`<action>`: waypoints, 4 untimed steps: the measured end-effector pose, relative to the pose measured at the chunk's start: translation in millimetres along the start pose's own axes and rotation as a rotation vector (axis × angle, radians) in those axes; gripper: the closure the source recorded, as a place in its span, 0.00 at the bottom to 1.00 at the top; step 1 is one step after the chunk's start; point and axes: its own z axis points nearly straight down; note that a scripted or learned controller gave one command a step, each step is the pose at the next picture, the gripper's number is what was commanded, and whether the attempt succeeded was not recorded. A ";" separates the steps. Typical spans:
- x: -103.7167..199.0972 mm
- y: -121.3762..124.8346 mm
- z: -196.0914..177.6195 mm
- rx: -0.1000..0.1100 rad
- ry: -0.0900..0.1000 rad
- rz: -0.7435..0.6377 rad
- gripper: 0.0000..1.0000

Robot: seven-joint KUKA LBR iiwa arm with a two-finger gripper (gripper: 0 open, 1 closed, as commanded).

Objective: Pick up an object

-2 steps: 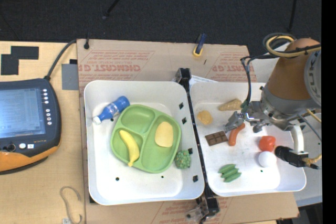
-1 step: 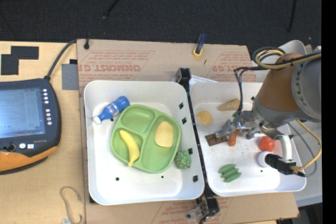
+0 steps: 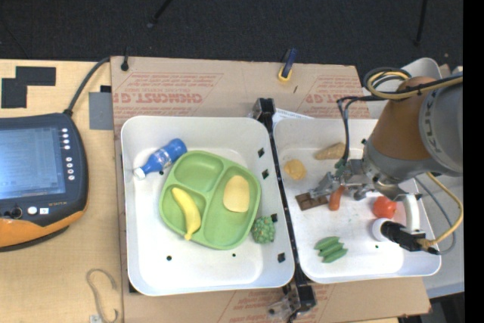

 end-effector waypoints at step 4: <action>-8.2 -7.3 -137.3 0.000 -0.003 0.000 1.00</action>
